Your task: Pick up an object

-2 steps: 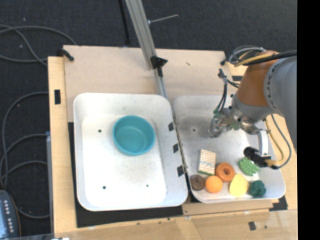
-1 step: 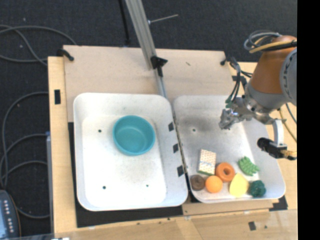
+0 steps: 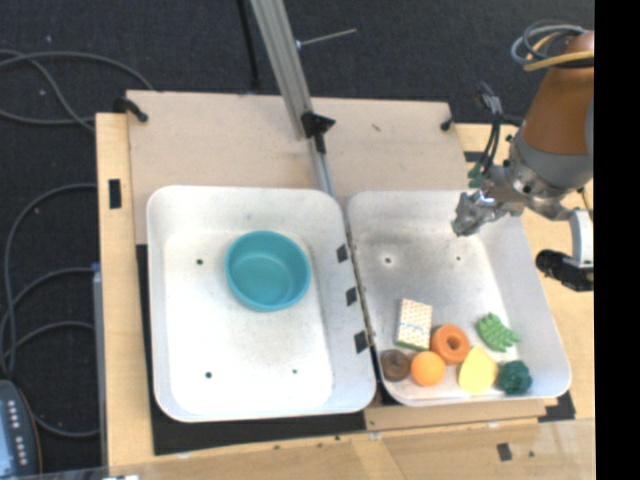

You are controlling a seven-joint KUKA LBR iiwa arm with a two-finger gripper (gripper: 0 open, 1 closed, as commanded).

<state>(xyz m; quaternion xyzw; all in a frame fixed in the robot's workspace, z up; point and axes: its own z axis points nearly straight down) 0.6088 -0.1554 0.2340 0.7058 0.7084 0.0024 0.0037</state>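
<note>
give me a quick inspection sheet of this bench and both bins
surface: two shallow white bins, left bin and right bin, on a tan bench
job's things: in right bin's near corner, cream patterned block, orange ring, orange ball, brown ring, yellow lemon-shaped toy, light green leafy toy, dark green bumpy toy
clutter: teal round bowl in left bin
grippers: gripper above right bin's far edge, away from the toys
cables: black cables on floor at left
surroundings: dark floor, slanted metal rail

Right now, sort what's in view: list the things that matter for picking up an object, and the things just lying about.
For the job:
gripper, over the right bin's far end
right bin
patterned block
orange ring
orange ball
brown ring
yellow piece
light green piece
dark green piece

Lying about:
left bin
teal bowl
metal pole
</note>
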